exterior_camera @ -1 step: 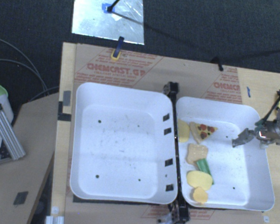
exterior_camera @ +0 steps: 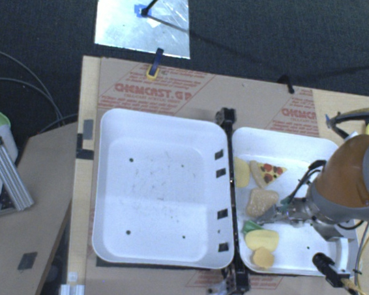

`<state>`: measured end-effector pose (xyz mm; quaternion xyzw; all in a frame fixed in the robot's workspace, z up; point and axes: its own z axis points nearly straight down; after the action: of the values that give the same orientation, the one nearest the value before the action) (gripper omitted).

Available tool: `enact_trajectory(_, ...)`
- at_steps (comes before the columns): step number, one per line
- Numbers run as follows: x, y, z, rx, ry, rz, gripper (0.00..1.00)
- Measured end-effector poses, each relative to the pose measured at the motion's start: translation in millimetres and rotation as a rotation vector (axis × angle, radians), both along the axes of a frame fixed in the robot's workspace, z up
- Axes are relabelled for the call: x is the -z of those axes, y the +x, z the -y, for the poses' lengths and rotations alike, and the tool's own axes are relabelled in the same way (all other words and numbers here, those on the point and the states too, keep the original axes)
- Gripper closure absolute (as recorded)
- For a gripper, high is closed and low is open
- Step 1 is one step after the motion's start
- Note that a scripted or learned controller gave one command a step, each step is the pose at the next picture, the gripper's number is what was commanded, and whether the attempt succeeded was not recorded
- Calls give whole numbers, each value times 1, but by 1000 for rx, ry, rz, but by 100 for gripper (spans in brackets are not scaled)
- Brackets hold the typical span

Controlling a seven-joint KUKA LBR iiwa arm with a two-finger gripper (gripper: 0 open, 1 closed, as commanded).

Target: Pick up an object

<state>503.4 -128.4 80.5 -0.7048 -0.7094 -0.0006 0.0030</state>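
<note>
The arm is reaching in over the right bin, orange band showing above the wrist, and the hand is sitting low inside that bin, right at the lower edge of the tan bread-looking piece. Honestly can't tell if the fingers are spread or pressed together, they're just a dark blur at this angle, so I'm not calling it a grab.

Everything's piled in the left half of the right bin. The pizza slice is lying toward the far end, with a pale yellow piece just beside it against the bin's left wall. The bread piece is sitting just below the pizza. Nearer the front edge there's a yellow chunk with a bit of green poking out beside it, and a round orange-ish piece touching the yellow one from the front.

The left bin is sitting right beside the right one, both resting on a brown printed sheet on the bench.
</note>
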Motion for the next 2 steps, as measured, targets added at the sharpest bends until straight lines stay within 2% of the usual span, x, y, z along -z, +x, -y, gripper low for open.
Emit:
enact_trajectory(1,-111,57,-96,-8,-3,18,0)
enact_trajectory(2,-104,77,-202,-9,0,7,0)
